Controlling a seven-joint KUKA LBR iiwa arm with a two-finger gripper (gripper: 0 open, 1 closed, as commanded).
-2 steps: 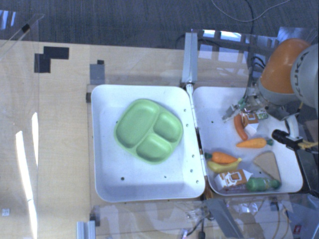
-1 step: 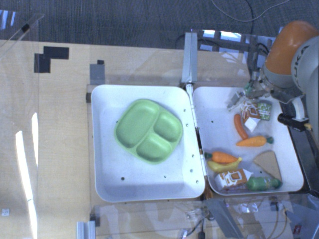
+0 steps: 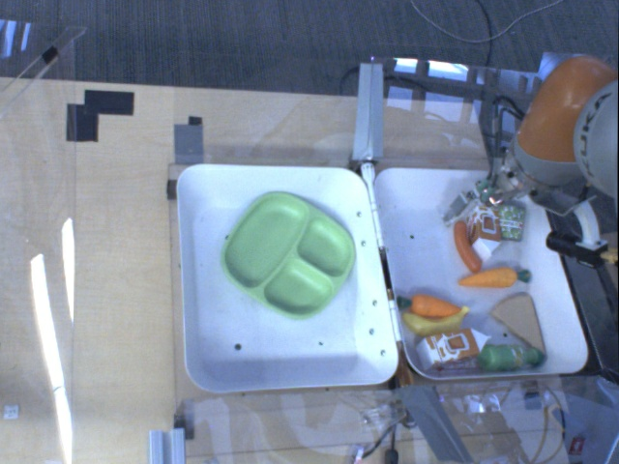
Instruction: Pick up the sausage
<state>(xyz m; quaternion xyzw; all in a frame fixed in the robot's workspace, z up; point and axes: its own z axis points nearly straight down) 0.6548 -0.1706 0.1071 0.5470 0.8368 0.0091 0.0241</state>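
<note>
The sausage (image 3: 466, 246) is a short orange-red link lying almost upright on the floor of the right bin (image 3: 416, 201), in its upper middle. A small printed snack packet (image 3: 501, 222) lies against its upper right end. My gripper (image 3: 488, 199) hangs just above the sausage's top end and over the packet, below the arm's orange band (image 3: 561, 114). Nothing is lifted off the bin floor.
A carrot (image 3: 491, 278) lies just below the sausage. Further down are an orange and yellow toy vegetable (image 3: 432, 313), a small box (image 3: 453, 347), a green bottle (image 3: 509, 358) and a tan wedge (image 3: 519, 317). The left bin (image 3: 208, 356) holds a green divided plate (image 3: 288, 252).
</note>
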